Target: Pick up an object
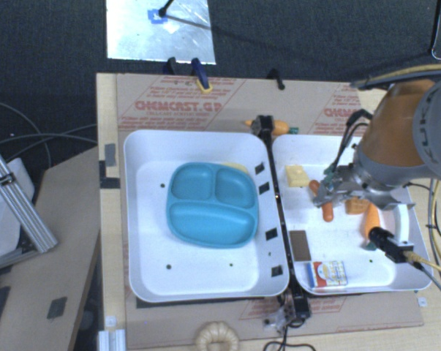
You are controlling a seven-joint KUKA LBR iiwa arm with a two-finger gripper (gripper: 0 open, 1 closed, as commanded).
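Cardboard sheeting (178,99) printed with red "CHEMCAST GP" lettering covers the counter under two shallow white bins. The left white bin (151,265) holds a light blue plastic divided plate (211,203) with three compartments, lying flat near the bin's middle; a pale yellow edge peeks from behind the plate's upper right rim. The right white bin (352,280) holds several small things: a pale yellow block like a cheese wedge (297,175) near its upper left, a small orange-red sausage-shaped toy (327,211) just below the gripper, an orange carrot-shaped piece (370,222) to its right, a dark grey flat rectangle (300,245) near the divider, and a small white carton with blue and red printing (328,273) at the front edge; its writing is too small to read. The grey arm with the orange band reaches in from the right, and its gripper (331,187) sits low over the right bin, close above the sausage-shaped toy. Whether the gripper is wide, narrow or holding anything cannot be told. A blue-handled clamp (200,74) grips the cardboard's far edge, and a shiny silver square sheet (160,20) lies beyond it.
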